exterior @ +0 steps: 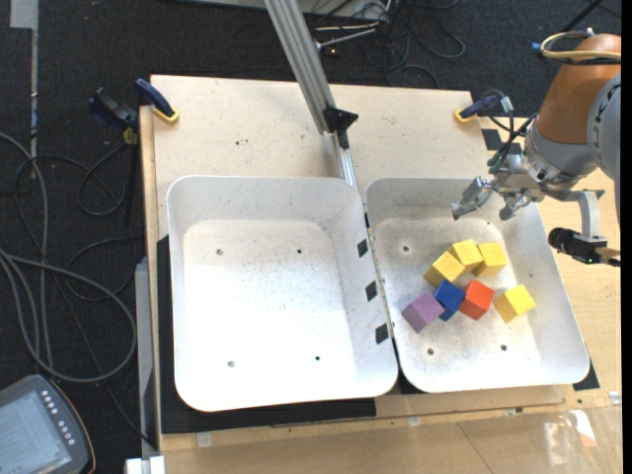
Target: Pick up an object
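Several small blocks lie in the right bin (553, 358): three yellow ones (447, 267) (467, 254) (492, 256) clustered together, another yellow block (514, 302) to the right, a blue block (450, 296), a red-orange block (477, 299) and a purple block (424, 312). My gripper (491, 198) hangs above the bin's far edge, up and right of the cluster. Its fingers stand apart with nothing between them.
The left bin (188, 265) sits beside the right one. A slanted metal pole (301, 52) runs down to the gap between the bins. Blue and yellow clamps (156, 102) (484, 107) grip the board's far corners. A tablet (35, 433) lies at the lower left.
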Motion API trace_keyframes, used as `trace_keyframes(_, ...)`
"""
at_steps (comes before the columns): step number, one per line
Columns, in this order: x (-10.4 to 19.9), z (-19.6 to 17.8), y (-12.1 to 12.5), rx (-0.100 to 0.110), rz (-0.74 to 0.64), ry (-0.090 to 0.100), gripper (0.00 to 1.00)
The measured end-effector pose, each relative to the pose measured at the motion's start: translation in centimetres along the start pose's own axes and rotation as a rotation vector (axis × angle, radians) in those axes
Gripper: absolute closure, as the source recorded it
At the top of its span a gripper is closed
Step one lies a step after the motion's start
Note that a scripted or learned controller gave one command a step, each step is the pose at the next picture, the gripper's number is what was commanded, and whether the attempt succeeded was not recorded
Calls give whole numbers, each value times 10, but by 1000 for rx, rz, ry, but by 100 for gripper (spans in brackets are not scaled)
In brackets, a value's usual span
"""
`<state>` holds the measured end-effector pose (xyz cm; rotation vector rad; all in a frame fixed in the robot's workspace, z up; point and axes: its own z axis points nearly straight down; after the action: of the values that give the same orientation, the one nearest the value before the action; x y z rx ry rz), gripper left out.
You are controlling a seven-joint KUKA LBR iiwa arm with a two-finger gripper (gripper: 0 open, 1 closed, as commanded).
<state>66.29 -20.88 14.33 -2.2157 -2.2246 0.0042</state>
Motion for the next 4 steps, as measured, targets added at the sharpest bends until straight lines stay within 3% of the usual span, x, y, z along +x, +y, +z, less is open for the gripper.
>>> trace_keyframes(1,0,-14,1,-6,-1,-2,100)
trace_keyframes(2,-2,-58,0,-10,1,-2,100)
trace_keyframes(3,-2,-66,1,-7,2,-1,100)
trace_keyframes(4,52,-79,-17,-4,-3,2,100)
